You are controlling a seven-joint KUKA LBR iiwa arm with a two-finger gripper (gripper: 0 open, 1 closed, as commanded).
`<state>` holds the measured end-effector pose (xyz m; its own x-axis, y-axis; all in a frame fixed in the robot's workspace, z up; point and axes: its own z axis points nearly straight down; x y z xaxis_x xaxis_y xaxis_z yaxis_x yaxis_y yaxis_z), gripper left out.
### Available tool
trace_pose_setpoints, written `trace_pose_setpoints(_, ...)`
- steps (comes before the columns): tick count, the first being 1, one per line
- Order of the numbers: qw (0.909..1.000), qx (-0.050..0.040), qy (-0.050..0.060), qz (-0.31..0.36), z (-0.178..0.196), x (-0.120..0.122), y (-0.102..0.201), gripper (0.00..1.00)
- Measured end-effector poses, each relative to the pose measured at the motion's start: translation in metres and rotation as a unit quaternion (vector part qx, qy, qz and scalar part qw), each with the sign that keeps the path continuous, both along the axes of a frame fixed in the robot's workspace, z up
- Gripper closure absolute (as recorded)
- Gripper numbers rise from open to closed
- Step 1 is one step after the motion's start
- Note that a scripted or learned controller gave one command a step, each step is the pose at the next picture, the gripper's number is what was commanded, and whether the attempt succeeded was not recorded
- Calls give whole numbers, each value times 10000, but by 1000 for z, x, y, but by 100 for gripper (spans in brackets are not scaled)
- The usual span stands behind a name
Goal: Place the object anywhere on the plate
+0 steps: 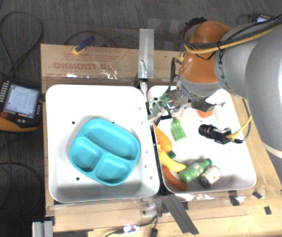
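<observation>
A blue three-part plate (105, 150) lies in the left white bin (62, 107). My gripper (157, 109) hangs over the far left edge of the right bin (239, 157), close to the wall between the two bins. Just below it lie a pale green piece (178, 131) and an orange carrot (163, 140). Further forward are a yellow banana (173, 162), a green bottle (195, 169) and a small can (210, 176). The gripper is well to the right of the plate and apart from it.
An orange-red item (174, 179) lies at the right bin's front left corner. A small red piece (205, 113) and a white one (218, 113) sit beside the wrist. A handheld screen (17, 105) rests on the floor to the left.
</observation>
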<state>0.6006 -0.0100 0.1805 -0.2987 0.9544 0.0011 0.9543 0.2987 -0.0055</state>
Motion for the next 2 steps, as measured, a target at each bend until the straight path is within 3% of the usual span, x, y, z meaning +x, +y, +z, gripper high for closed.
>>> trace_pose_setpoints(1, 9970, 7, 4, 775, 0, -54, 59, 100)
trace_pose_setpoints(2, 9970, 9, 3, 776, 0, -54, 59, 0)
